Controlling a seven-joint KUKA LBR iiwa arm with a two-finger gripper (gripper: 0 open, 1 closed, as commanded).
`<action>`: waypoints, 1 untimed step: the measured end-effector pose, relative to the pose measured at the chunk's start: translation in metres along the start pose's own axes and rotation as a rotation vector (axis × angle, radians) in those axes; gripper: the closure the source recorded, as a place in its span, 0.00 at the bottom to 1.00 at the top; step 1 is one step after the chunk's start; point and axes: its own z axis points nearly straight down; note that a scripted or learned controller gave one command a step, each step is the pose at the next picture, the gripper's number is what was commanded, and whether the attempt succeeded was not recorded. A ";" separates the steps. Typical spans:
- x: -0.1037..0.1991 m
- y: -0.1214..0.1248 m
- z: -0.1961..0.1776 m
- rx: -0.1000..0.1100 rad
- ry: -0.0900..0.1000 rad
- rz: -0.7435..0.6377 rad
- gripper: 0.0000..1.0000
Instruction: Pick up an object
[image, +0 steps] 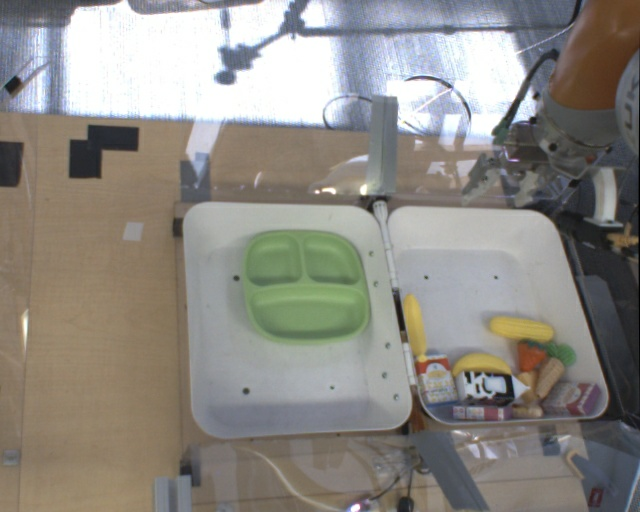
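Camera view: tool (500, 172) hangs above the far edge of the right bin (480, 245); cannot tell its state. Toy food (500, 370) is heaped in that bin's near right corner. Green plate (305, 285) lies in the left bin (215, 330).

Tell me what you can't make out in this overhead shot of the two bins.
- Claw: small and blurred against the bench clutter, so its opening can't be read.
- Arm: cut off by the top right corner.
- Toys heaped in the right bin: overlapping; the small carton has an unreadable label.
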 end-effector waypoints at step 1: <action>-0.030 0.008 0.137 0.000 0.000 -0.183 0.00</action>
